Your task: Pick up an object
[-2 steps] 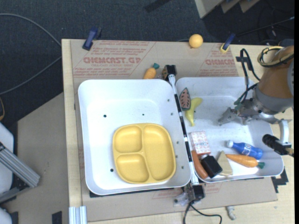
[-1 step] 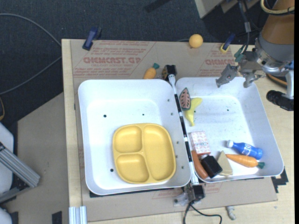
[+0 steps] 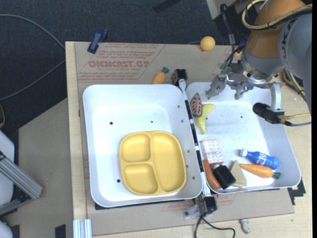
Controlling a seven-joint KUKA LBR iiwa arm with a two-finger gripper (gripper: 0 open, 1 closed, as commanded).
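Two shallow white bins sit side by side on a tan bench [image 3: 124, 63], seen from above at a slant. The left bin [image 3: 99, 108], in the middle of the frame, holds a yellow divided plate [image 3: 152, 161] with three compartments, lying flat toward the bin's lower half.

The right bin [image 3: 277, 133] holds the loose items. Near its upper left corner a watermelon slice toy [image 3: 196, 104] lies against the bin's left wall, with a yellow banana [image 3: 203, 116] just beside it. Lower along the same wall sits a small red-and-white patterned box [image 3: 211, 150]. In the lower part of the bin are a black block [image 3: 224, 176], a red-brown sausage-shaped piece [image 3: 211, 177] touching it, a tan wedge [image 3: 238, 174], an orange carrot [image 3: 257, 170] and a blue bottle [image 3: 260, 158] with a white cap — the carrot and bottle lie close together.

The grey arm with its orange band [image 3: 270, 29] enters from the upper right. Its claw [image 3: 228, 88] hangs over the upper edge of the right bin, fingers spread apart with nothing between them — well apart from the items in the lower part of the bin, and near the banana.

Outside the bins, an orange ball [image 3: 207, 43] rests at the bench's top edge.
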